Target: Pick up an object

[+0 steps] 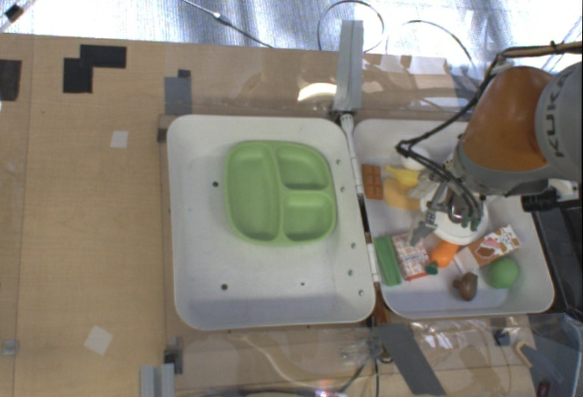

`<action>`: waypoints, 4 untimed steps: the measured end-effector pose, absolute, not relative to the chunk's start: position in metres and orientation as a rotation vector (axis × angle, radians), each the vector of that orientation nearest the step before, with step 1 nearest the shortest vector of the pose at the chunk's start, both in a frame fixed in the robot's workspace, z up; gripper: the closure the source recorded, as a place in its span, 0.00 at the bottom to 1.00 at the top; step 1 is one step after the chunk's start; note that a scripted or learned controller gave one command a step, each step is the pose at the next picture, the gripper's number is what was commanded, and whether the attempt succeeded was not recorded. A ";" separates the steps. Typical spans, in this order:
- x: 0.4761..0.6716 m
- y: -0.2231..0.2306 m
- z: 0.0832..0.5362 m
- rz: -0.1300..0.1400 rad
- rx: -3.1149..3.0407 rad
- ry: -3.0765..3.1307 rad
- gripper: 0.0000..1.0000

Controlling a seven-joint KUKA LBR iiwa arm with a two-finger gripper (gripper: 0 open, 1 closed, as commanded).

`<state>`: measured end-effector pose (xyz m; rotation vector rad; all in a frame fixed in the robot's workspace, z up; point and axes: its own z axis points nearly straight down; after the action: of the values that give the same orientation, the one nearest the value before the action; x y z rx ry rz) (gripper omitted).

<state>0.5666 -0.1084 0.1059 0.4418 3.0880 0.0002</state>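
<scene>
Orange toy, judged light and rigid, was best gripped across its middle; jaws' state could not be told

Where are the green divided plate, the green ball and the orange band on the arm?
green divided plate [279, 192]: camera view, centre ridge between compartments.
green ball [501, 272]: camera view, its top.
orange band [510, 117]: camera view, upper curved surface.

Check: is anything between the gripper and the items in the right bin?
Nothing visible. The gripper hangs directly over the clutter in the right bin, just above the small carton and orange piece.
</scene>
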 end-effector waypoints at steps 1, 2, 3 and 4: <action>0.553 -0.192 0.190 -0.006 0.499 3.083 0.00; 0.509 -0.120 0.108 0.002 0.697 3.050 0.00; 0.512 -0.119 0.120 0.003 0.683 3.043 1.00; 0.553 -0.168 0.281 -0.006 0.205 3.116 1.00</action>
<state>0.5532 -0.1678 0.2806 0.2050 3.1159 -0.0060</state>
